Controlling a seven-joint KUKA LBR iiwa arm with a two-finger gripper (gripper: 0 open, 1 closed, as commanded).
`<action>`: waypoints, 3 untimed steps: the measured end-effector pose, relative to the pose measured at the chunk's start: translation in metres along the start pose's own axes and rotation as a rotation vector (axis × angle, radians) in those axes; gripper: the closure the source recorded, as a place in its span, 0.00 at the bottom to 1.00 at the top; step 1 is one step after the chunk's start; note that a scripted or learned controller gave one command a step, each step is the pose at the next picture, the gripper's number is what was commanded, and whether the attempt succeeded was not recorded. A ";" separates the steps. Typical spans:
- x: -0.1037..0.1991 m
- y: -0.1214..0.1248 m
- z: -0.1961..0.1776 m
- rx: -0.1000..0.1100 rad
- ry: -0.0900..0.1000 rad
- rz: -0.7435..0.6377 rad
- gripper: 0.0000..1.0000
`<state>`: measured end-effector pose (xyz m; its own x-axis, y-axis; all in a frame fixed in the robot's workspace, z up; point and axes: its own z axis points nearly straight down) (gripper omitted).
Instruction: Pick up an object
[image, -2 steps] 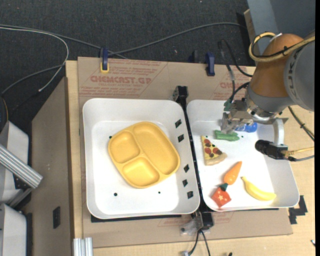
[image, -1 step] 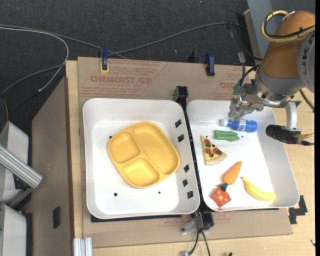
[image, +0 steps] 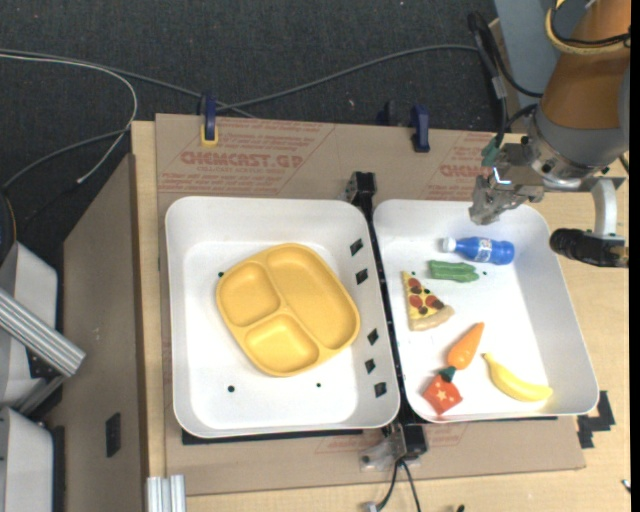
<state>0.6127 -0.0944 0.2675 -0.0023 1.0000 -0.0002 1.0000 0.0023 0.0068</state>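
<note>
Looks like the approach step to me: the gripper (image: 492, 205) hangs over the far edge of the right bin (image: 570, 330), nothing between its fingers that I can see, and I honestly can't tell how wide they're set from this angle. Closest target is the blue bottle (image: 479, 249), lying on its side just below the gripper, touching or nearly touching the green pickle (image: 452, 270). Pizza slice (image: 425, 301), carrot (image: 464, 345), banana (image: 516, 381) and strawberry (image: 443, 393) sit further toward the near edge. Next move would need a descent lined up across the bottle, clear of the pickle. Left bin (image: 190, 320) has a yellow tray (image: 287, 308). Only readable writing: "CHEMCAST GP" in red on the brown board (image: 250, 152), repeated partly at right
</note>
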 end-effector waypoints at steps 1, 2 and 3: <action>0.061 -0.003 0.001 0.008 0.003 -0.005 1.00; 0.119 -0.011 0.003 0.010 0.003 -0.005 1.00; 0.175 -0.017 0.008 0.010 0.002 -0.004 1.00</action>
